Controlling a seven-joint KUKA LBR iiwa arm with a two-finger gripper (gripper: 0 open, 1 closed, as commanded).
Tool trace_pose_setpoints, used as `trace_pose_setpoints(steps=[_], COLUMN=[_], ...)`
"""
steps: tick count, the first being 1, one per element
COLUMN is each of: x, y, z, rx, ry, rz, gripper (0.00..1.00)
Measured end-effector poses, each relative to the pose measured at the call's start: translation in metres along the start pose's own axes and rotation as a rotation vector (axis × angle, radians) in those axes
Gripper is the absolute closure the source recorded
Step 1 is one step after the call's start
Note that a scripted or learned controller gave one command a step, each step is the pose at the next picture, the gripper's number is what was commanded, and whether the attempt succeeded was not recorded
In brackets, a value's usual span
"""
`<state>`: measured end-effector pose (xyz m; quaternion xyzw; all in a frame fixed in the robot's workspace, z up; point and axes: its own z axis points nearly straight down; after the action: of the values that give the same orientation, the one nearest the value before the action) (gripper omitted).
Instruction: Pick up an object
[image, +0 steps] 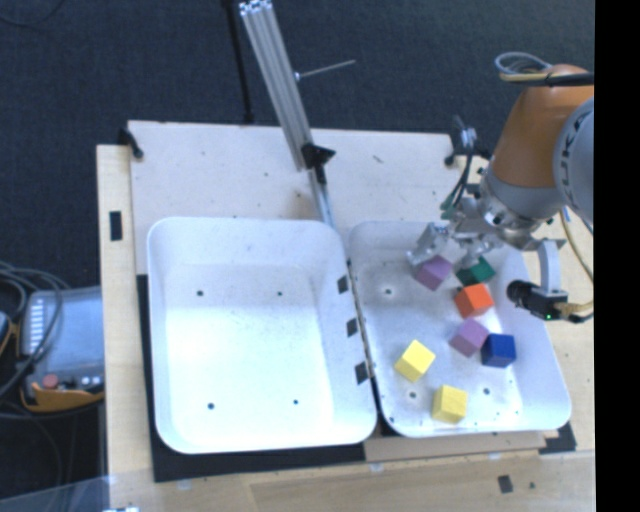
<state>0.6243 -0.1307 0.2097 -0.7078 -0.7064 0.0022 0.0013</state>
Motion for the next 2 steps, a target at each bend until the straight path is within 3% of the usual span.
trace_pose_setpoints(steps=[1,2], x=[-0.002,-0.004], y=[0.000,0.008], z=[0.063,0.081], rx=[0.000,-0.030], ry=[0.000,-0.006], rz=[0.002,0.004], gripper=[0.00,0.00])
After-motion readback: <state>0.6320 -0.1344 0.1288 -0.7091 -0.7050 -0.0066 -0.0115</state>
